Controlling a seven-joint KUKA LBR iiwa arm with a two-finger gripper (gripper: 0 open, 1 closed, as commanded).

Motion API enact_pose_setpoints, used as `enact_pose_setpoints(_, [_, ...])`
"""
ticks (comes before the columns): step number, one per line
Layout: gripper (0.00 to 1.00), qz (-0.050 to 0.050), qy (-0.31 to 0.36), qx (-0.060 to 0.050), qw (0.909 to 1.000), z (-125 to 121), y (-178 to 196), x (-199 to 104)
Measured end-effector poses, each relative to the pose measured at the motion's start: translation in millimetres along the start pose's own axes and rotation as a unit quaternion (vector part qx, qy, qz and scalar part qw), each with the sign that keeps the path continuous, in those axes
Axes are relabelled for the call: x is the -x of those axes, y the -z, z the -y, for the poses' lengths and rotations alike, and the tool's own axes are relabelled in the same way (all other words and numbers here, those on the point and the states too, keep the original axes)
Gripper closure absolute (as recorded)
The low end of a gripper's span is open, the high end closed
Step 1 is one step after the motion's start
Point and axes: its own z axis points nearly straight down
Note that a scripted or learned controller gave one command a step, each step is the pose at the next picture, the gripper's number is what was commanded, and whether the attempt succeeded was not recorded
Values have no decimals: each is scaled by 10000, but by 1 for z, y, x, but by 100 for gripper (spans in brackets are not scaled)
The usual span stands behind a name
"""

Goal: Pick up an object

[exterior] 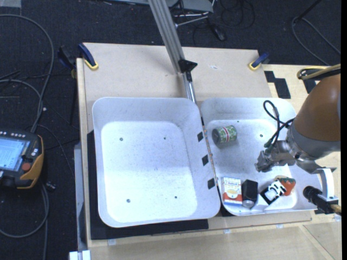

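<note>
Two white bins sat side by side on the worktop (227,58). In the right bin (246,108), the gripper (267,162) hung over bare floor, its state unclear, between a green can (224,135) and packets along the front edge.

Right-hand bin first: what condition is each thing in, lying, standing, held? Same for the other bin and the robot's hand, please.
green can: lying on its side, apart from the rest
red-and-white carton: lying flat by the near wall
black object: beside the carton
black-and-white item: near wall
orange item: next to it
left bin: nothing held from it
hand: low over the right bin
</note>
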Motion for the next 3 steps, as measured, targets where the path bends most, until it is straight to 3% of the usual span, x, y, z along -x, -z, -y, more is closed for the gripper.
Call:
enact_pose_setpoints(1, [100,-5,16,-10,10000,0,-19,-44])
enact_pose_setpoints(2, [100,8,-14,6,10000,-56,7,16])
enact_pose_setpoints(3, [100,2,5,1,10000,-35,-78,-41])
